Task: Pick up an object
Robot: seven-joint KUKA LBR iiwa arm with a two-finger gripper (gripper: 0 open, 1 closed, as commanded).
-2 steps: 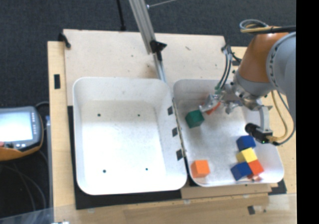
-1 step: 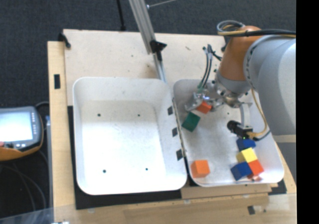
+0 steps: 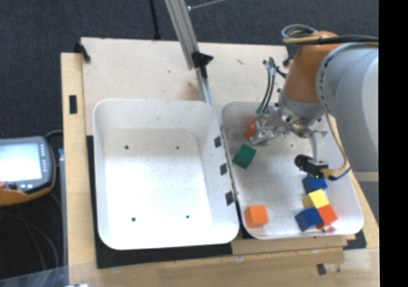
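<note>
Because the gripper [image 3: 260,131] is crowded against the bin wall [image 3: 224,145] beside the green block [image 3: 244,155], a miss is risked (finger state cannot be told).

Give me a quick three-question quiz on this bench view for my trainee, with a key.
1. True or false: the green block lies in the right bin.
2. Which block lies nearest the bottom edge of that bin, close to the divide? A orange block; B green block; C yellow block.
3. Fill in: the gripper hovers above the ___ bin.

Key: 1 true; 2 A; 3 right.
</note>
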